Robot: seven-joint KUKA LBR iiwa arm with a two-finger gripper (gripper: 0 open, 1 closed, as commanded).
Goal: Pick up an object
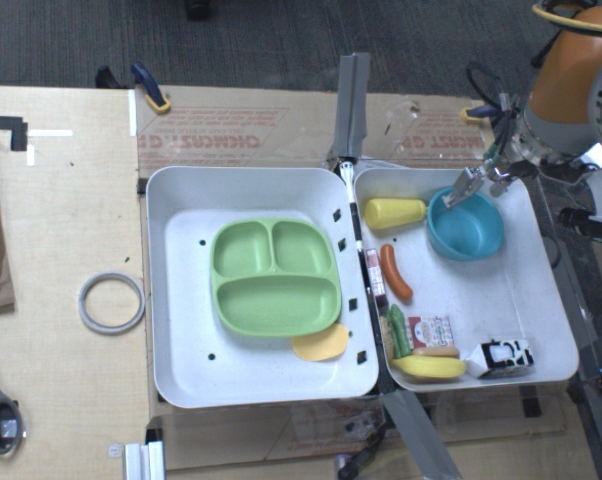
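Blue bowl, at the right bin's one o'clock, may tip if the pincer, its opening unclear to me, catches the rim.

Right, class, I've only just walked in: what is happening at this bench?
A robot arm reaches in from the right, its end effector at the rim of a blue bowl in the right bin. Nothing is lifted yet. That bin also holds a sausage and a banana; the left bin has a green divided plate.
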